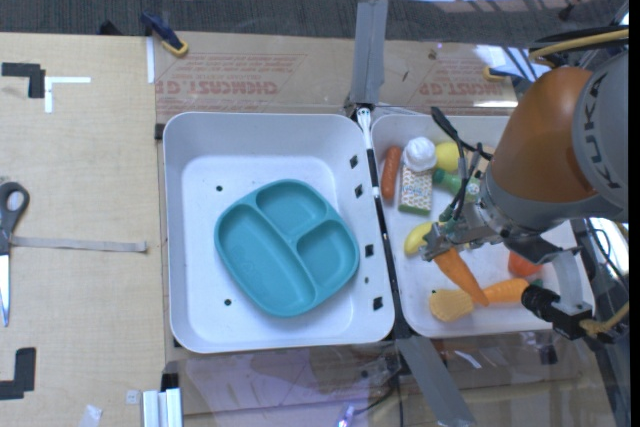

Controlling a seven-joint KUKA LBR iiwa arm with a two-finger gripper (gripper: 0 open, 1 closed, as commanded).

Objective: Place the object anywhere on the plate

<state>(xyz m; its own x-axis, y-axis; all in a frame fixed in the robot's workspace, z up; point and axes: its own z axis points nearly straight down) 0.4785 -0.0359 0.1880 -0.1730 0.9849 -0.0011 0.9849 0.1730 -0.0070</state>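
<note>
Right bin (405, 310) crowded: small carton with white cap (417, 177) at 12 o'clock, slim orange carrot (390, 171) upright along left wall, yellow banana-like piece (418, 238) at 9 o'clock, yellow chip-shaped piece (451, 305) at 6 o'clock, orange carrot (505, 292) beside it.

Arm's grey body and orange band cover bin's 3 o'clock half.

Gripper (438, 245) low by yellow piece, touching tapered orange carrot (461, 274); finger state: cannot tell.

Teal plate (287, 246), smooth plastic, three compartments, rounded corners, lies tilted mid left bin (190, 310), glossy white.

Scissors (8, 215) at bench's 9 o'clock edge.
</note>
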